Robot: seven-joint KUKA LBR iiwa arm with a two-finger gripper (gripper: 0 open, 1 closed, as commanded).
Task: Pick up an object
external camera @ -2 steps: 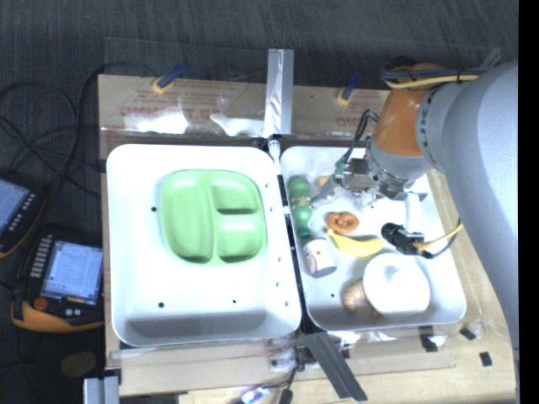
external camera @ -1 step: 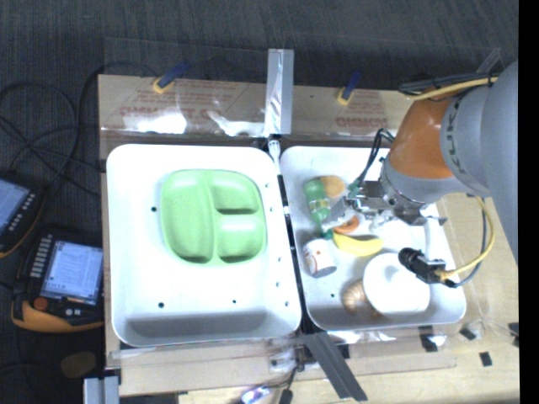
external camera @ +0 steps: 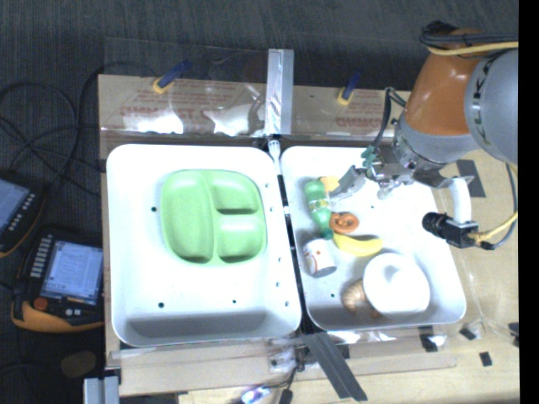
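Gripper (external camera: 364,178): hovering over right bin (external camera: 446,305), finger state impossible to tell. Sitting just beside: green bottle (external camera: 317,201), orange piece (external camera: 344,222), banana (external camera: 358,244), white bowl (external camera: 396,283). Occupying left bin (external camera: 126,310): green tray (external camera: 212,215).

Two bins set side by side on the surface.

A divided tray (external camera: 212,214) is held in the left bin (external camera: 135,310). In the right bin (external camera: 438,305), a bottle (external camera: 317,200) lies at the left, a banana (external camera: 358,243) beside it, a cup (external camera: 319,257) in front, and a bowl (external camera: 396,284) at the front right.
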